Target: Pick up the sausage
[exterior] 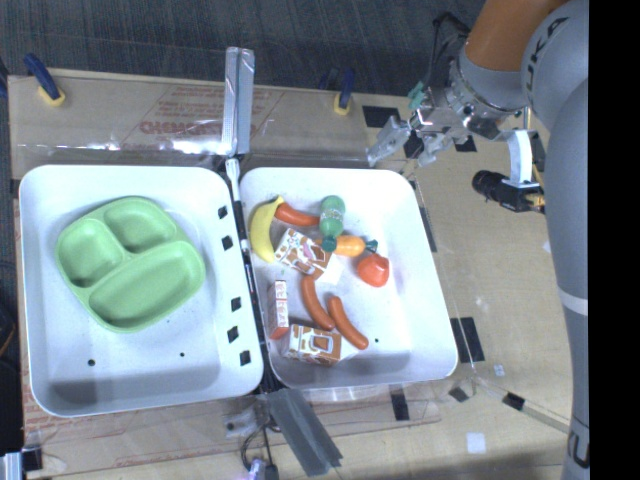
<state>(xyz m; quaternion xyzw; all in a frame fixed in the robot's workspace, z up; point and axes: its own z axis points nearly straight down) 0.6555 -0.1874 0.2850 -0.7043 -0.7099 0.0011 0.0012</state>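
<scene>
While the two-finger metal gripper (398, 148) is hovering with fingers spread and nothing between them above the right white bin's (428, 288) far corner, the reddish-brown sausages (330, 310) are lying untouched inside, so the pick seems unstarted.

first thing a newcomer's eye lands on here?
Probably the bright pile of toy food in the right bin: banana, tomato, cartons, and two sausages side by side near its middle. Next, the green divided plate alone in the left bin, and the gripper above the right bin's far corner.
</scene>
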